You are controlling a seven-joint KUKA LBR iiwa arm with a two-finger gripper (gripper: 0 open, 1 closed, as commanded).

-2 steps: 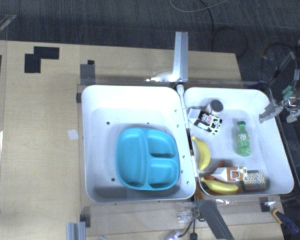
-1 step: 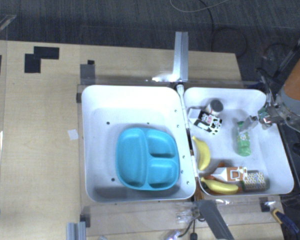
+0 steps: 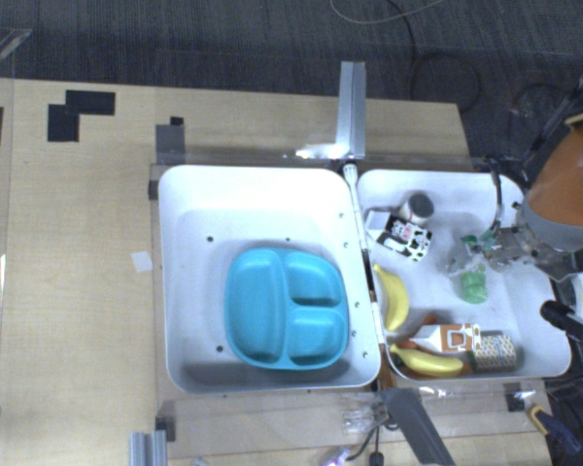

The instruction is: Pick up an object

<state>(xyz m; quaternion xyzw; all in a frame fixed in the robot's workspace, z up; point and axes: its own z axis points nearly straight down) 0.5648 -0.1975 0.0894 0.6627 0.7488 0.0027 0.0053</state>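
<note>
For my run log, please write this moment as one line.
arm: over right bin | hand: above green item | bananas, carton: untouched | left bin: blue tray

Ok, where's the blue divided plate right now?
The blue divided plate lies in the left bin, toward its near right corner, just across the divider from the bananas in the right bin.

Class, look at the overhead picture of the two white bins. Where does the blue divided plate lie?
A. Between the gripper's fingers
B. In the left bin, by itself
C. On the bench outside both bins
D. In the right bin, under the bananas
B: the blue divided plate lies flat on the floor of the left bin, while the bananas and other small items sit in the right bin.
</note>
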